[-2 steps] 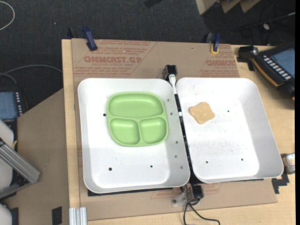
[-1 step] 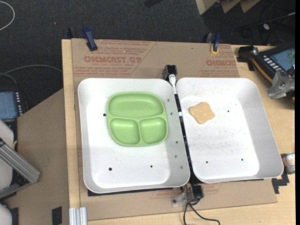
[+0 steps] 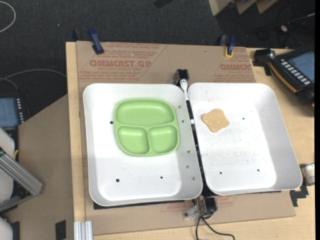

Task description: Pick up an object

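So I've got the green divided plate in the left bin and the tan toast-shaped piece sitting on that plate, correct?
Not quite. The green divided plate does lie in the left bin, but the tan toast-shaped piece is not on it. It lies by itself in the right bin, near that bin's upper left corner, apart from the plate. The camera view shows this.

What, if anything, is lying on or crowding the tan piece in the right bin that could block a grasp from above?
Nothing visible: the tan piece lies alone on the right bin floor, apart from its walls.
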